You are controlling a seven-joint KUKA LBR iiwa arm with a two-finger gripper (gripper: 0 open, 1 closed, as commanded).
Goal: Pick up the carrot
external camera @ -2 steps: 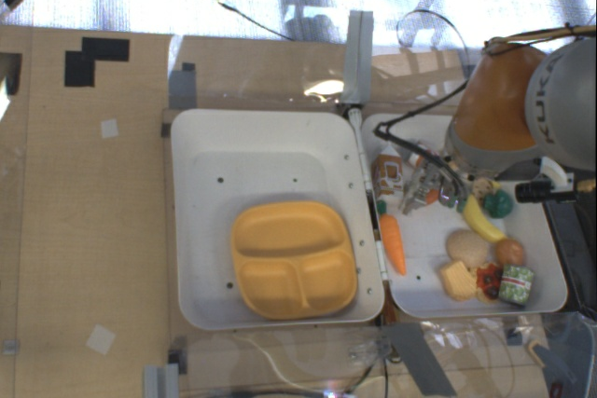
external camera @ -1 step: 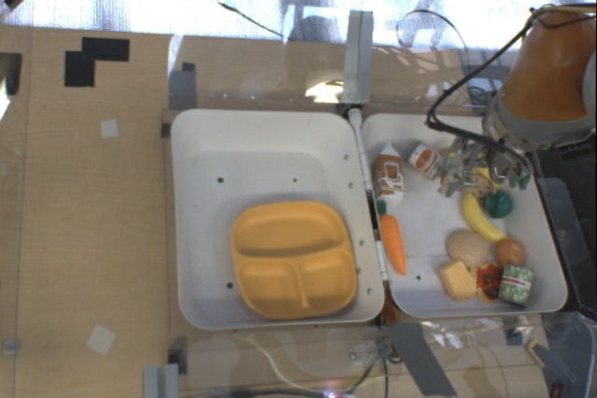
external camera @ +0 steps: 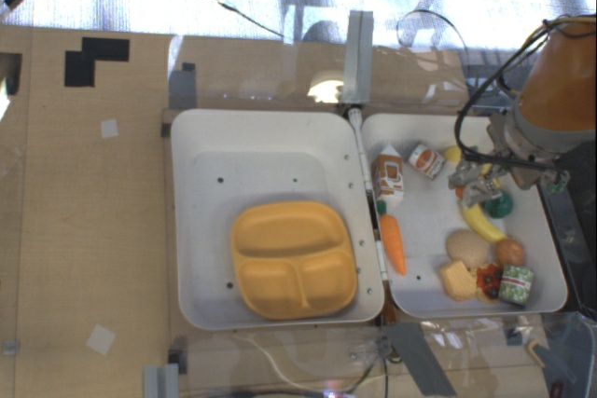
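Note:
The orange carrot (external camera: 393,243) lies lengthwise in the right bin (external camera: 420,294), close against its left wall, just below a small brown-and-white carton (external camera: 388,177). My gripper (external camera: 479,186) hangs over the right half of that bin, above the yellow banana (external camera: 480,222) and a dark green item (external camera: 501,204). It is well to the right of the carrot and a little farther back. Nothing of the carrot is at the gripper.
The left bin (external camera: 201,200) holds a yellow divided plate (external camera: 294,258). The right bin also holds a small can (external camera: 426,160), a beige roundish item (external camera: 467,247), an orange ball (external camera: 509,252), a cheese wedge (external camera: 457,280), a red item (external camera: 489,279) and a green box (external camera: 516,284).

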